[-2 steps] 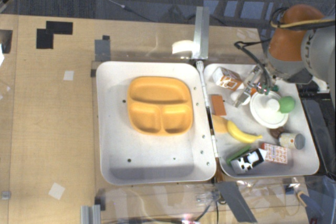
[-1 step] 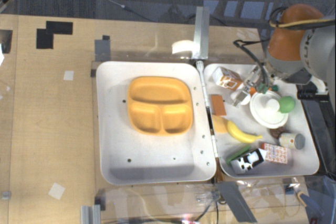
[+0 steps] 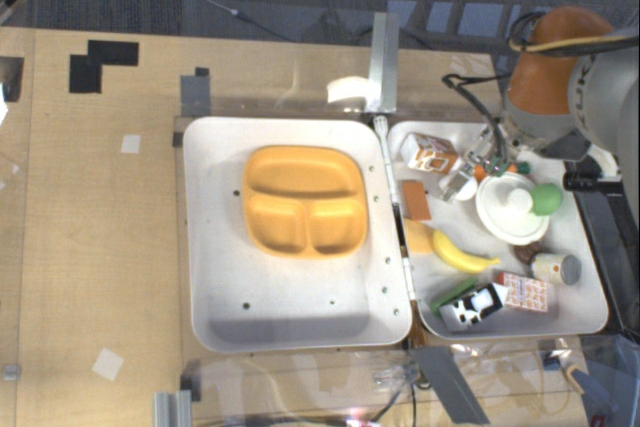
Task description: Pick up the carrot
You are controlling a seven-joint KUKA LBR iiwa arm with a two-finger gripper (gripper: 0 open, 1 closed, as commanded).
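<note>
The arm is in over the far side of the right bin (image 3: 590, 315), orange band up top, and the gripper (image 3: 487, 158) is down low between the small carton (image 3: 432, 155) and the white bowl (image 3: 510, 207). Right at its tip there is a sliver of orange, most likely the carrot (image 3: 481, 172), on the bin floor just left of the bowl's far rim. So the target lies immediately below and a touch nearer than the gripper, practically touching it. Too little of the carrot shows to call its long axis. Whether the gripper is open or closed, or has anything in it, cannot be told from this angle. It is tight in there, with a grey object (image 3: 459, 185) just to the left. The move ahead looks like a short, straight descent, not a sideways reach.
</note>
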